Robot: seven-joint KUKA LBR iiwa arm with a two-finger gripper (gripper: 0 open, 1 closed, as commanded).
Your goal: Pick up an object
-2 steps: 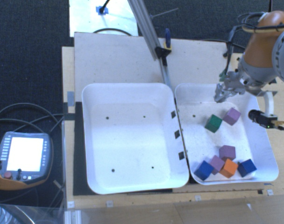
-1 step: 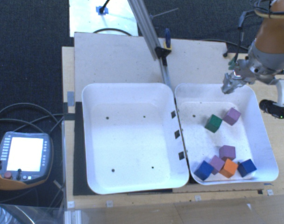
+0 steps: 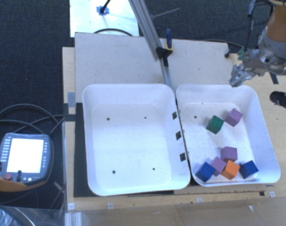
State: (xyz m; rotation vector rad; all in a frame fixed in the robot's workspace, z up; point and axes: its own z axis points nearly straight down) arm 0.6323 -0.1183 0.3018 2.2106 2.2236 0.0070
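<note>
No legible brand, label or writing anywhere. Nearest, at lower left off the bench (image 3: 133, 55): teach pendant (image 3: 21, 161) with a blank bright screen, cables looping around it.

Left bin (image 3: 93, 140): bare white floor marked with four small dark dots. Three dark tabs along the shared edge between the bins.

Right bin (image 3: 263, 140), near end: cluster of small cubes — blue cube (image 3: 205, 172), purple cube (image 3: 218, 165) touching it, orange cube (image 3: 230, 169) touching that one, second blue cube (image 3: 249, 169) just beside the orange one, and a purple cube (image 3: 229, 153) just behind the cluster. Mid-bin, well apart from the cluster: green cube (image 3: 215, 124) and, just beside it to the right, another purple cube (image 3: 234, 117), both tilted. Matte, plain faces; lower parts of the clustered cubes partly hidden by one another.

Beyond the bins: pale board surface, slanted metal pole with a dark clamp (image 3: 163, 51) carrying a blue-handled part.

Farthest, upper right: gripper (image 3: 238, 77) above the far rim of the right bin, clear of all cubes, nothing between the fingers; opening too blurred to tell. Arm cut off by the frame edge.
</note>
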